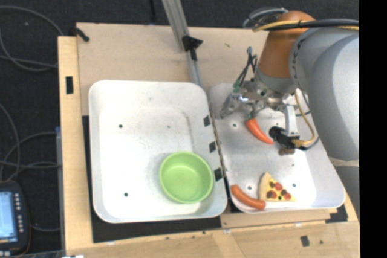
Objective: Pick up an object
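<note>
We see the gripper (251,107) low over the far part of the right bin (314,181), its metal fingers spread apart and gripping nothing. An orange carrot (259,131), smooth and tapered, lies on the bin floor just beside and below the fingers; we cannot tell whether it touches them. At the near edge of the same bin lie a glossy orange-red sausage (247,197) and a wedge-shaped pizza slice (274,188) with red spots. A round green plastic bowl (186,176) sits upright at the left bin's (121,106) near right corner. We can read no labels.
</note>
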### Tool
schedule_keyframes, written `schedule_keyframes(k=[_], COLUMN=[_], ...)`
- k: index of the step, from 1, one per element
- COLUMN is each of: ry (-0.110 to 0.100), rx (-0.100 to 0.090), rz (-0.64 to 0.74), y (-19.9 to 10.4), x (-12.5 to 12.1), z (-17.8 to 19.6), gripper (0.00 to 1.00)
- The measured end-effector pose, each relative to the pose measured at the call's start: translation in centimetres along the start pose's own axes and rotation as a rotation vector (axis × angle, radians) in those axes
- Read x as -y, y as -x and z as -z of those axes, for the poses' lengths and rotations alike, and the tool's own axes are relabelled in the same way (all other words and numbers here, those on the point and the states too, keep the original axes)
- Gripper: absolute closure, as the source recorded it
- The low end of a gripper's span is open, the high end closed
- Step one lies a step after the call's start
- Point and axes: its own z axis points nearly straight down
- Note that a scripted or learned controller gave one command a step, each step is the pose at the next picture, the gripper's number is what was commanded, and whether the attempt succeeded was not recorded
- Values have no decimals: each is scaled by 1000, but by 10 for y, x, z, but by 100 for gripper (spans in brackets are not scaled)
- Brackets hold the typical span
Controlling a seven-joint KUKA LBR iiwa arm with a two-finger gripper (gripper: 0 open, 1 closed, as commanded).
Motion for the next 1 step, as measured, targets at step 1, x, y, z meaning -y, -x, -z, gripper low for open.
schedule_keyframes(k=[1], ry=[6], rx=[-1], rz=[-3], y=[1], x=[-2], z=[14], gripper=[100])
